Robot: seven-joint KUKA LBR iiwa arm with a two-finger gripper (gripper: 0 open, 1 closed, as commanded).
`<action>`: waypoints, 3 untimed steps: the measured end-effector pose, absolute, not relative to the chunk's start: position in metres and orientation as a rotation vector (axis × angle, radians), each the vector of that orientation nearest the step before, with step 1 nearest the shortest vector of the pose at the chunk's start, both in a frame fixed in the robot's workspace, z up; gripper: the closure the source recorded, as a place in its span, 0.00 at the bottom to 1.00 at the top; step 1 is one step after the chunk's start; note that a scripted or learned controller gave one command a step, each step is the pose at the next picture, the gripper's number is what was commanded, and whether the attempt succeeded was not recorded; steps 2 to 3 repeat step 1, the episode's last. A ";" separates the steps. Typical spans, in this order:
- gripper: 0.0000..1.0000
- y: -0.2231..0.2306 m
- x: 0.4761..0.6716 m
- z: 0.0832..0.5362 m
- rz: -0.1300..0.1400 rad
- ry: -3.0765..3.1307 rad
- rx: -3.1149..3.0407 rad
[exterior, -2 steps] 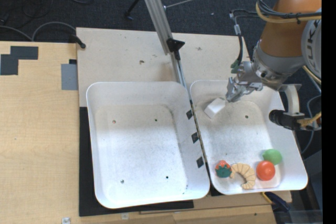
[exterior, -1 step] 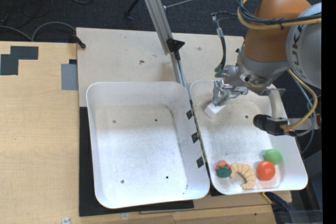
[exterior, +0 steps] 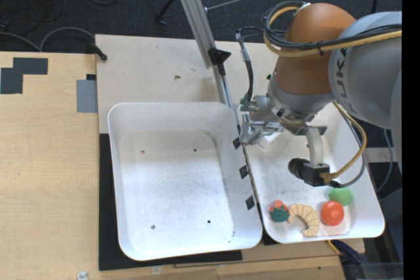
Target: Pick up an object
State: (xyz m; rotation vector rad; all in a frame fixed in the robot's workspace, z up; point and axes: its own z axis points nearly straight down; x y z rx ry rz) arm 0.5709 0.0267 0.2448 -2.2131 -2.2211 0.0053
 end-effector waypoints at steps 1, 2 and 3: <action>1.00 0.080 0.563 0.248 0.003 -2.224 -2.213; 1.00 0.080 0.563 0.248 0.003 -2.224 -2.213; 1.00 0.080 0.563 0.248 0.003 -2.224 -2.213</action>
